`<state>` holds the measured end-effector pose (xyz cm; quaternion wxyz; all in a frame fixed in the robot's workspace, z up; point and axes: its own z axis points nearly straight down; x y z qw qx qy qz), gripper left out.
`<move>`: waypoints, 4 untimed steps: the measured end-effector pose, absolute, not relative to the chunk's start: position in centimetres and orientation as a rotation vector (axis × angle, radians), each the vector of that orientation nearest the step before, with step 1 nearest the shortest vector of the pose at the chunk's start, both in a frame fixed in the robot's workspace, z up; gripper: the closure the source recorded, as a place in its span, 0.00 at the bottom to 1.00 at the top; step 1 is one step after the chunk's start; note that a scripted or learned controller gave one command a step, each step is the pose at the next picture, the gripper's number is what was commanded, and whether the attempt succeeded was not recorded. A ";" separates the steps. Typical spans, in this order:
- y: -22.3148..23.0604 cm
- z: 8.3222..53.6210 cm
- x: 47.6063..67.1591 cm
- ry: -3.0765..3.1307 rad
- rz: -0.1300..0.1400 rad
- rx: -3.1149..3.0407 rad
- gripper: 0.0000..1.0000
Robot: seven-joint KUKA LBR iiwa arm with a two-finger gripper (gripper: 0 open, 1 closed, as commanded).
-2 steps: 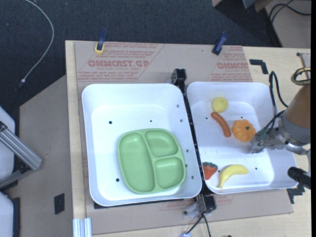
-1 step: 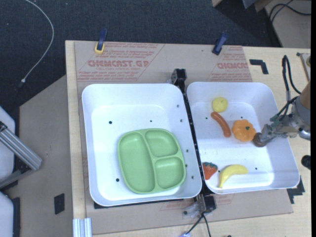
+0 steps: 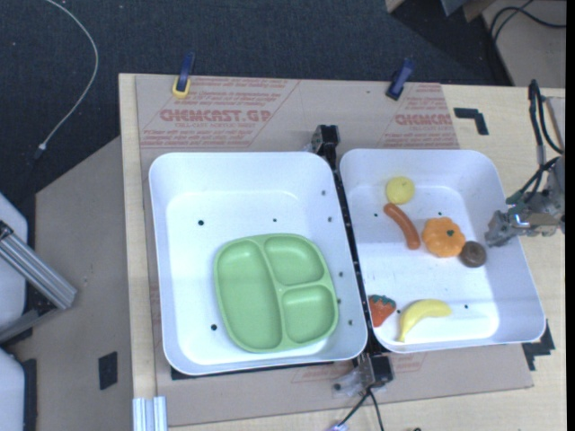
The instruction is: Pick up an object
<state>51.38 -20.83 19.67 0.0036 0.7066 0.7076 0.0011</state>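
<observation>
Sitting in the left white bin (image 3: 180,205) is a green three-compartment plastic plate (image 3: 274,291). Right white bin (image 3: 503,330) has a strawberry, banana, sausage, lemon, orange pumpkin (image 3: 444,237), brown ball. Metal gripper (image 3: 505,225) hovers at its right rim, holding nothing.

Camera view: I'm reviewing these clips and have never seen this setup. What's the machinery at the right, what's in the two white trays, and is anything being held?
One camera looks down at a slant on a bench with two shallow white bins. The metal part at the right edge is the robot arm's gripper, reaching in over the right bin's rim. It sits close to a small brown ball, but nothing is visibly between its fingers, so I would not call anything held.

The right bin holds toy food: a lemon, a sausage, an orange pumpkin, a banana and a strawberry. The left bin holds a green divided plate.
</observation>
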 end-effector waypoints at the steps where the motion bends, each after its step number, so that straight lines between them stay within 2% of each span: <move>1: -20.9 21.8 51.5 2.220 0.002 2.216 1.00; 3: -9.8 23.8 54.2 2.228 0.005 2.212 1.00; 4: -5.2 23.2 56.5 2.222 0.002 2.219 1.00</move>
